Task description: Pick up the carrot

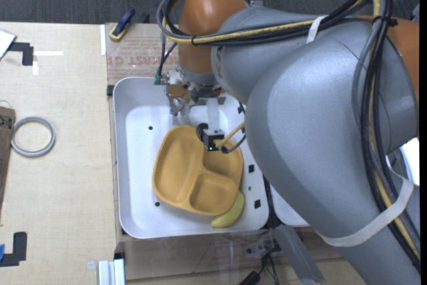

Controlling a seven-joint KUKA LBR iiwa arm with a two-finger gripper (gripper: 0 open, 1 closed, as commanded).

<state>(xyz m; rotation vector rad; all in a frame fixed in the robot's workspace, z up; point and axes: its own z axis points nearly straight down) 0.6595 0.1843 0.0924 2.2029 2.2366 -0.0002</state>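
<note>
Carrot: where it lies cannot be told from this view. The gripper (193, 107) hangs low over the far end of the left shallow white bin (123, 163), just above the far rim of a mustard-yellow divided plastic plate (190, 177); whether it is apart or together cannot be told. A yellow banana (230, 213) lies against the plate's near edge. On the pale wooden counter (60, 210), well left of the bin, rests a grey tape ring (32, 135).
</note>
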